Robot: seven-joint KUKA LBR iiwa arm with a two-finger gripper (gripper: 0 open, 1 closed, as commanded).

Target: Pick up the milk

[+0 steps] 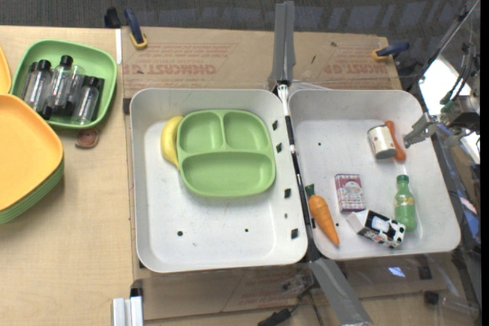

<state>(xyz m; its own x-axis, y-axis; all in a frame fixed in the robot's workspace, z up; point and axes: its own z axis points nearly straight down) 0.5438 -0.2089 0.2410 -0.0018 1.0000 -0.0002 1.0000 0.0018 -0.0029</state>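
So the job is at its very start: the milk, a small carton with black cow patches on white, lies on its side at the near edge of the right bin, untouched. It is crowded there. The green bottle stands just beside its right end, perhaps touching it, and the pink card box sits close behind its left end. The carrot lies a little further left, against the bin's inner wall. A tin can with an orange stick across it rests well apart, toward the far right corner.

The gripper hangs at the right rim of that bin, near the can and well away from the carton. It is seen nearly edge-on against the clutter at the worktop's side, so I cannot tell how its fingers stand.

The left bin holds the green divided plate with a yellow thing tucked under its left edge; none of that matters here.

The step in hand is the approach. Next, I judge, the arm must travel toward the near edge and come down over the carton, turned so the fingers close across its narrow sides without catching the bottle or the card box.
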